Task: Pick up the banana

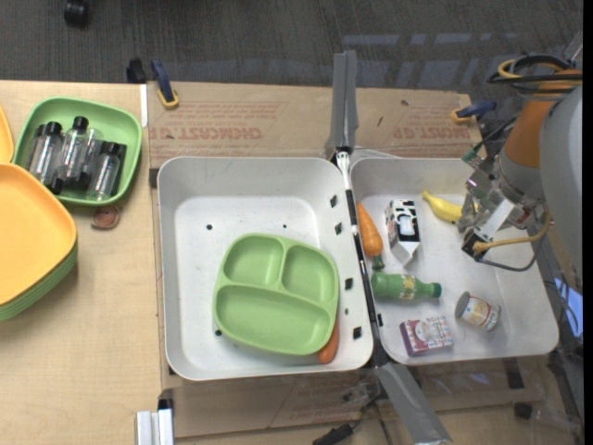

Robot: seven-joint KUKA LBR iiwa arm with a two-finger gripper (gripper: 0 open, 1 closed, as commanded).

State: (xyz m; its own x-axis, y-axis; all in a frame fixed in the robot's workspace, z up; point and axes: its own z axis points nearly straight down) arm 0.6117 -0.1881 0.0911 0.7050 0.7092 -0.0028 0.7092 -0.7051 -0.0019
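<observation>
A yellow banana (pixel 441 206) lies near the back of the right bin (pixel 528 341), right of a small black-and-white carton (pixel 402 231). My gripper (pixel 475 221) hangs over the right side of that bin, just right of the banana's near end and very close to it. The wrist and cables hide its tips. The view does not show the banana held.
The right bin also holds a carrot (pixel 370 232) by the divider, a green bottle (pixel 405 287), a can (pixel 479 312) and a pink box (pixel 427 335). A green divided plate (pixel 278 292) sits in the left bin (pixel 185 248). On the bench at left stand a tray of vials (pixel 78 150) and stacked orange plates (pixel 28 248).
</observation>
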